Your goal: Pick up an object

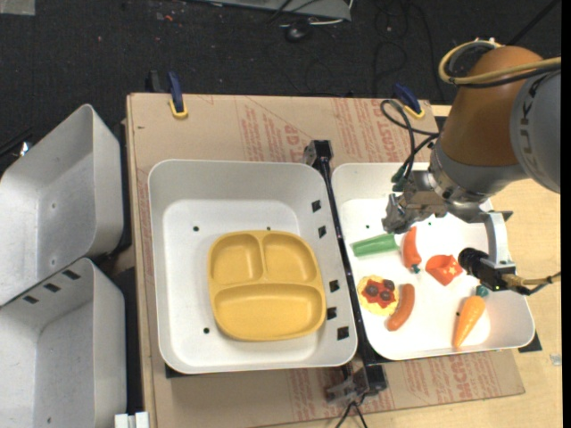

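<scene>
The right bin (368, 192) holds several toy foods. A green stick (374, 244) lies at its left side. Beside it are a red-orange pepper (410, 249), a red chunk (443, 268), a yellow pizza slice (378, 293), a sausage (401, 307) and a carrot (468, 319). My gripper (399, 212) hangs low over the bin's upper middle, just above the green stick and the pepper. Nothing shows between its fingers.
The left bin (169, 239) holds a yellow divided plate (266, 285). A black divider (332, 239) runs between the two bins. Grey tubs (53, 221) stand off the bench to the left. Cables trail from the arm at the right.
</scene>
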Robot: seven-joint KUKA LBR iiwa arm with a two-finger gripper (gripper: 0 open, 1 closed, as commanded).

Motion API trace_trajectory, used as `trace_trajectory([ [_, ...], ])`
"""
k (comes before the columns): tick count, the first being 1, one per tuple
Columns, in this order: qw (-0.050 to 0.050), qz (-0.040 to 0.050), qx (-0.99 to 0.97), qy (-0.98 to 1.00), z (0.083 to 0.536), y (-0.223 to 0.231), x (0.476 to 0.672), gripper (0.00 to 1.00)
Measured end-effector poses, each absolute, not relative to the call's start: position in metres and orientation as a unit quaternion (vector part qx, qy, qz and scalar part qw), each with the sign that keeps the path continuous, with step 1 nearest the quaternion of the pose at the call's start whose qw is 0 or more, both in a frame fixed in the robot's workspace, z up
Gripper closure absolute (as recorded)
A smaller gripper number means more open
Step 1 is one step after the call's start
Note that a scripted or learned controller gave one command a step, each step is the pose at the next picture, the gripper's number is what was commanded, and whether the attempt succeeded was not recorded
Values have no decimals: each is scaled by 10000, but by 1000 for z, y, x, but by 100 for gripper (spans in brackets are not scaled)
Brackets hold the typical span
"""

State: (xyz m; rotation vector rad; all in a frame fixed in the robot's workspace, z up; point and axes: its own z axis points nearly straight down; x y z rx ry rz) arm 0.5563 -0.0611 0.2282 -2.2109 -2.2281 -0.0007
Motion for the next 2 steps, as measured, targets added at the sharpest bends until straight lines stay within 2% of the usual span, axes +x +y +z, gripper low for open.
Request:
trace_trajectory([
  [1,11,-5,-7040,-7102,237,-3,545,100],
  [2,8,-6,-7038,-7104,244,55,542,100],
])
